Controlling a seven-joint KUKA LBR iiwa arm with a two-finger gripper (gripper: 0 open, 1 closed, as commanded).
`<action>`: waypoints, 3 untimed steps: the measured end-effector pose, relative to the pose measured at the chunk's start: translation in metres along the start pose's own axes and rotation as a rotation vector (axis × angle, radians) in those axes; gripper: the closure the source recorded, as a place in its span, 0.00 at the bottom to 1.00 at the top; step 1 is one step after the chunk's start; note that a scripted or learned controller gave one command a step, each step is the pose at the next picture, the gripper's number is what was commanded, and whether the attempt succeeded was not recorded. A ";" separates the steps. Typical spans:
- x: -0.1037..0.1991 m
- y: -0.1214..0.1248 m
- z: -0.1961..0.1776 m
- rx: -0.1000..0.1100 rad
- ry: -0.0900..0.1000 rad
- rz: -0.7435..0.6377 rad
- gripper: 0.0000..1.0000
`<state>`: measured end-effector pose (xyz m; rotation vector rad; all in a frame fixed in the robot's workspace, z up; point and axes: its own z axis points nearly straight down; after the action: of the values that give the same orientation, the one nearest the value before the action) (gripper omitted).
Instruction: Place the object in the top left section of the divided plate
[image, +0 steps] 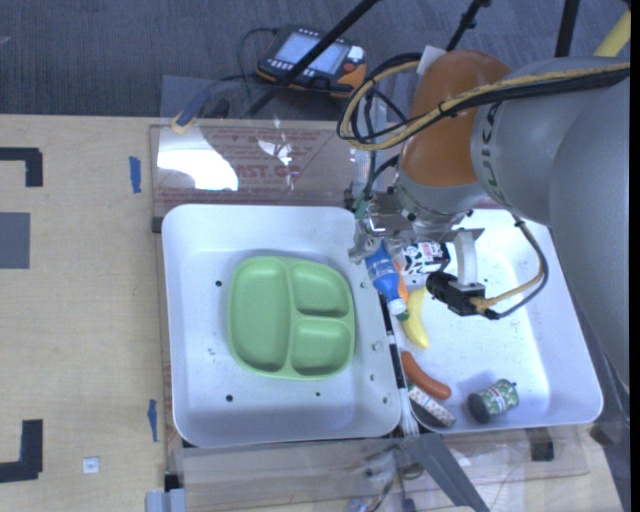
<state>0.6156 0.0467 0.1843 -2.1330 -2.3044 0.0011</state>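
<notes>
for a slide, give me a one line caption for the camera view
KUKA arm's gripper hovers over the right bin near the blue bottle; green divided plate waits in left bin.

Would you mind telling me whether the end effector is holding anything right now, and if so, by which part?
It cannot be told. The end effector sits right above a blue bottle-like item at the right bin's left edge, but the wrist hides any contact.

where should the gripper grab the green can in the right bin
Grip the green can across its round sides at mid-length, coming straight down from above. It lies on its side on the right bin floor, apart from the hot dog and brush, so fingers probably fit either side. Set them across its long axis; it may roll otherwise.
</notes>
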 end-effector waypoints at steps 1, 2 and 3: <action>-0.071 -0.015 -0.068 -0.003 -0.001 0.089 1.00; -0.071 -0.015 -0.078 -0.006 -0.001 0.089 1.00; -0.042 0.048 -0.025 -0.003 -0.001 0.127 1.00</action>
<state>0.6665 0.0081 0.2090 -2.2770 -2.1664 -0.0012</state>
